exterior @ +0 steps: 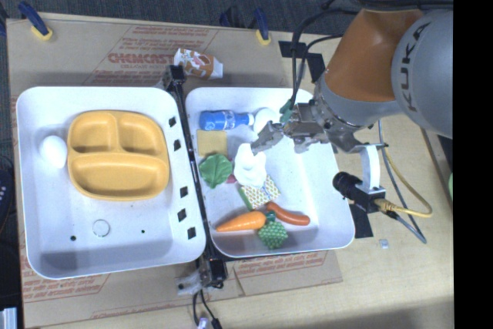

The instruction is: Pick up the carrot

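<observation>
Carrot (241, 223): lying flat near the front edge of the right bin (327, 231), beside a red chili (290, 216).
End effector (269, 136): above the bin's middle, fingers apart, clasping nothing.

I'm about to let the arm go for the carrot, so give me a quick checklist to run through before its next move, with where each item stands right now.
1. Carrot located: ok. The carrot lies near the front of the right bin.
2. Tool over the carrot: not ok. The tool sits farther back, above the white item.
3. Carrot clear of neighbours: not ok. The green leafy piece touches its end and the red-orange sausage shape lies close by.
4. Carrot free of the tool: ok.
5. Finger opening: cannot tell.
6. Carrot away from the bin wall: ok, though the divider is close on its left.
</observation>
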Tool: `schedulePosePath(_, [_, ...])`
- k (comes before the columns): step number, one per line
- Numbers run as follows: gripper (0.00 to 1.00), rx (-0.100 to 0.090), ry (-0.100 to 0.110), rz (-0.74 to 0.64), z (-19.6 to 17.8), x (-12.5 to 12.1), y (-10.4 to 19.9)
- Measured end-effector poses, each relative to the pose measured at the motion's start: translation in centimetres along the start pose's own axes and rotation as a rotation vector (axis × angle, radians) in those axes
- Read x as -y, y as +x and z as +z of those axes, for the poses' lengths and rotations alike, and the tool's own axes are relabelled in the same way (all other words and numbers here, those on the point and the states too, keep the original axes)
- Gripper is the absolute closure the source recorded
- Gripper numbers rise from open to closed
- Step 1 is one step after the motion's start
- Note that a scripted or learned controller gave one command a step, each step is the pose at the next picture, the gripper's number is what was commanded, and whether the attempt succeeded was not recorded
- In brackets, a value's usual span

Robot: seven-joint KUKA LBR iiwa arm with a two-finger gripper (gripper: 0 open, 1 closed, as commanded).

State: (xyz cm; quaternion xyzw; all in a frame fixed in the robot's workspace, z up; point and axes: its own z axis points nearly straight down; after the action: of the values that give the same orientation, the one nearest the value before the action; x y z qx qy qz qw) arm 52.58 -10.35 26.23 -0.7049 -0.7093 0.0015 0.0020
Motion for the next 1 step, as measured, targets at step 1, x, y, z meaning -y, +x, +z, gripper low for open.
schedulePosePath(1, [0.0, -0.001, 0.002, -0.015, 12.58, 5.01, 0.57])
